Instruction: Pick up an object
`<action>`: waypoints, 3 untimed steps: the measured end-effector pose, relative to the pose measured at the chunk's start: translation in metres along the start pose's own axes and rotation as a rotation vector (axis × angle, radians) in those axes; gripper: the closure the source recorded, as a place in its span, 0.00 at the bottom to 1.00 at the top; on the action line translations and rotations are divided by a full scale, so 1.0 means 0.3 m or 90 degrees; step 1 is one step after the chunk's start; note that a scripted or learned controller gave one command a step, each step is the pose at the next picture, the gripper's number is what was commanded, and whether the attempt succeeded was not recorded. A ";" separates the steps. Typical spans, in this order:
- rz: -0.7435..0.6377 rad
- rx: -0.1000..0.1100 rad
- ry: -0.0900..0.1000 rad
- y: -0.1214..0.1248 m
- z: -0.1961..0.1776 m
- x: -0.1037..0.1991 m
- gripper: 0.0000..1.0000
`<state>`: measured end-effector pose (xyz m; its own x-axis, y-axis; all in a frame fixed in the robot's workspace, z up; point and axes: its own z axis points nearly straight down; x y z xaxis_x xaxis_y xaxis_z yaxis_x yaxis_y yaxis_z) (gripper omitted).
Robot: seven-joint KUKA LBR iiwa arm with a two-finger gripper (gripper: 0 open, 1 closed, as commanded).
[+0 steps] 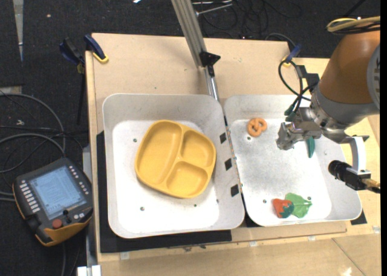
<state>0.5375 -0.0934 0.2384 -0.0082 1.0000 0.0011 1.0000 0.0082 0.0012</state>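
Two small things lie in the right-hand white bin: an orange pretzel-shaped toy near its far left corner, and a red-and-green soft toy near its front edge. The tool hangs between them, nearer the pretzel; its opening cannot be told. A yellow three-compartment plastic plate fills the left bin.

An orange pretzel is laid flat near the right bin's far left corner; a red-and-green toy is seen by its near edge.
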 end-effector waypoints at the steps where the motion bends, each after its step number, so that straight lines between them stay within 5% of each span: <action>1: 0.000 0.000 0.000 0.076 0.036 0.159 1.00; 3: 0.000 0.000 0.000 0.210 0.036 0.496 1.00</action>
